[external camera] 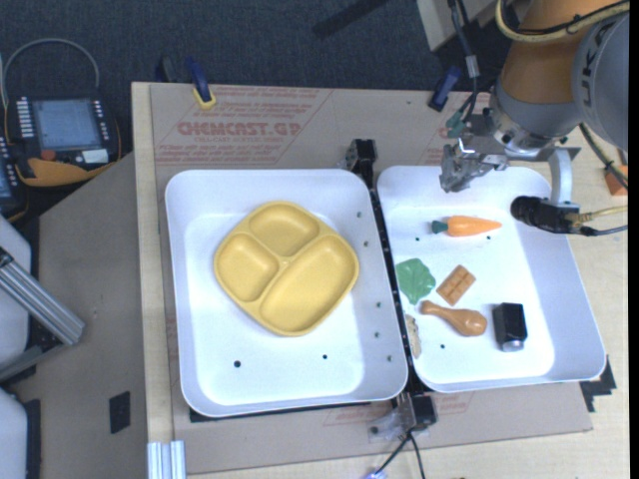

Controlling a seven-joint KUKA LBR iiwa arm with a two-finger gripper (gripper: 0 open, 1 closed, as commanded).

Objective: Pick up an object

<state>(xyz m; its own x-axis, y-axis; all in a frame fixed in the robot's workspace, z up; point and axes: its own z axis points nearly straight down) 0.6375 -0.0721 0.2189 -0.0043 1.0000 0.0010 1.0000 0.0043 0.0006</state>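
Note:
In the right bin (569, 297) lie an orange carrot (469, 227), a green leafy piece (414, 278), a brown waffle-like block (456, 284), a tan drumstick (455, 317) and a small black block (510, 324). My gripper (455, 178) hangs over the bin's far left corner, a short way behind the carrot and apart from it. Nothing shows between its fingers.
The left bin (200, 337) holds a yellow divided plate (286, 265). A black clamp (360, 154) sits at the far end of the seam between the bins. The bins rest on a cardboard sheet (250, 128).

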